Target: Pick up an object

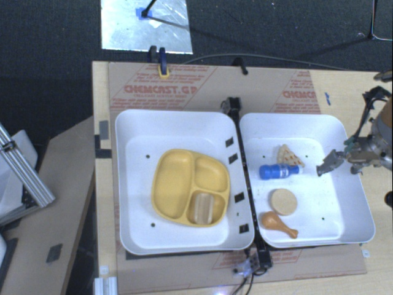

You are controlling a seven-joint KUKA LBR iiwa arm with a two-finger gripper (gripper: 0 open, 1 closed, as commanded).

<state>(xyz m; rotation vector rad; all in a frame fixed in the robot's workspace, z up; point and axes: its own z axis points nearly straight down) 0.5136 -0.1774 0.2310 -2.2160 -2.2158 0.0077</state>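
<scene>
Gripper (pixel 325 164) low over right white bin (pixel 355 223), near its right wall; finger opening cannot be told (too small, blurred), nothing seen in grasp. Blue plastic bottle (pixel 279 171) lies on its side mid-bin, just left of gripper. Tan wedge-shaped piece (pixel 289 156) just above bottle, round beige disc (pixel 284 201) below, orange drumstick-shaped toy (pixel 278 222) lowest. Left white bin (pixel 138 134): yellow compartment tray (pixel 190 186).

Two white bins sit side by side on my bench, the left bin (pixel 138 128) touching the right bin (pixel 331 131). Under them lies a cardboard sheet (pixel 202 85) printed in red, with a clamp (pixel 161 63) at its far edge. Beyond that is a silver sheet (pixel 132 17). At far left stands an aluminium rail (pixel 24 171).
</scene>
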